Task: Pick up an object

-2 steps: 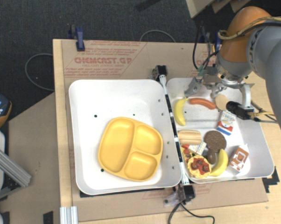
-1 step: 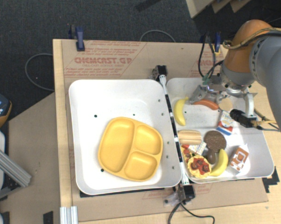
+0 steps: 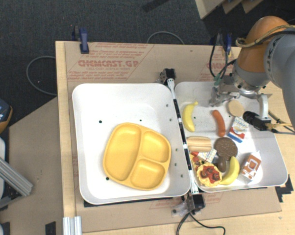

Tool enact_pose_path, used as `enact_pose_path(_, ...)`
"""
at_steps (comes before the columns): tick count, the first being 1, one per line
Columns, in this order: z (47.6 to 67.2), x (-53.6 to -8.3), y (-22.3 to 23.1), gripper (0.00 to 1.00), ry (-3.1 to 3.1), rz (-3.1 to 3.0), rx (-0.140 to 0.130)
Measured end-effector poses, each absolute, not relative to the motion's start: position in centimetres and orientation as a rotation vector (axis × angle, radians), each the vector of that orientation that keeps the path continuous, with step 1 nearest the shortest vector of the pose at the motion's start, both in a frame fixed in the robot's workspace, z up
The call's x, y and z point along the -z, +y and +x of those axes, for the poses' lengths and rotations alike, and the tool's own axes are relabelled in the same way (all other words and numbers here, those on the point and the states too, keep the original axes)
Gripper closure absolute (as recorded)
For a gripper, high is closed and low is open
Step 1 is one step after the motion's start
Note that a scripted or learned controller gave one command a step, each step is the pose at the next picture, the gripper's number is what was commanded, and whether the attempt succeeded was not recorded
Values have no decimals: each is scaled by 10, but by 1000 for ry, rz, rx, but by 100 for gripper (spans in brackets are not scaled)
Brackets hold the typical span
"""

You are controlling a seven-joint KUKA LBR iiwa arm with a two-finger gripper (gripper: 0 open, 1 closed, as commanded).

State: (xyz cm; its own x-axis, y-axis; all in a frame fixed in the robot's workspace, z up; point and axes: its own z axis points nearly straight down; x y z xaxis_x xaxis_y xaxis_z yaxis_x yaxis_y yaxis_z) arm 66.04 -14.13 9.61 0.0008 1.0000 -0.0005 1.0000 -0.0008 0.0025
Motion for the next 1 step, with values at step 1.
enact_pose_path(1, 660, -95, -141, 0, 2220, 2221, -1)
